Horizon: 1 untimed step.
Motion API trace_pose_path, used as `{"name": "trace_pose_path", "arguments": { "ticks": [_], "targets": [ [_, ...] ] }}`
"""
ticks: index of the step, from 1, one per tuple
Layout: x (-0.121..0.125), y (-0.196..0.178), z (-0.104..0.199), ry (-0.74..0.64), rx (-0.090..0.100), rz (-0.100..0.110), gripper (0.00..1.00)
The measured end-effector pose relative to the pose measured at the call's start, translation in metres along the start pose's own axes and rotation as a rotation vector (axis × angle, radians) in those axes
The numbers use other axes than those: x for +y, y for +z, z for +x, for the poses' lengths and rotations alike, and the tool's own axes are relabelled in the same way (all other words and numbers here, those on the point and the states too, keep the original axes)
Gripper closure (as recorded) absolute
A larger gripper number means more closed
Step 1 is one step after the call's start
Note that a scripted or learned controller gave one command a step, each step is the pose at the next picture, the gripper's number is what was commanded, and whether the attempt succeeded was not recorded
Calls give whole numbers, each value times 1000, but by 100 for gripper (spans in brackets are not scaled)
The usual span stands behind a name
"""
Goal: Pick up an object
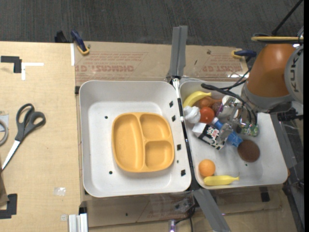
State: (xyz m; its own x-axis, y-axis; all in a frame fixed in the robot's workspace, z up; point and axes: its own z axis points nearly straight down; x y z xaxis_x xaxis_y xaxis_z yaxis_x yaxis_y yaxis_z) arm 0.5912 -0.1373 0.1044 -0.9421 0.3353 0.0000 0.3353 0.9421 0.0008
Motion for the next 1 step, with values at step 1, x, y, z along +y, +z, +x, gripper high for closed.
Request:
{"name": "trace_pose_path", "arguments": {
  "ticks": [1],
  "targets": [
    [-67,-1,62,2,-28,-2,0]
  ]
}}
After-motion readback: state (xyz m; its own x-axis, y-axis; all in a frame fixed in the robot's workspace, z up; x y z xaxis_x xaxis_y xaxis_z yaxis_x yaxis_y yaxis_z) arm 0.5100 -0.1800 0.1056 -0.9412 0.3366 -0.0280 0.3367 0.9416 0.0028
